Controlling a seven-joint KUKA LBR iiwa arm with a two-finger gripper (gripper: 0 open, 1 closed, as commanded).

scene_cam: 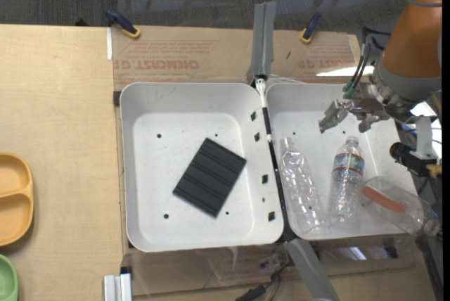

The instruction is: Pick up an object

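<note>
My gripper (346,121) hangs over the back of the right bin (309,94), its two fingers spread open with nothing between them. Just below it a clear water bottle (346,180) with a printed label lies in that bin. A second, crumpled clear bottle (298,183) lies to its left along the bin's left wall. A clear tube with a red object inside (394,202) rests at the bin's right front. In the left bin (140,152) a black ribbed rectangular pad (209,176) lies flat near the middle.
A grey divider (264,39) runs between the bins at the back. Cardboard (183,57) with two clamps lies behind the bins. A yellow-orange tray (13,197) and a green dish (5,278) sit at the left edge of the wooden bench.
</note>
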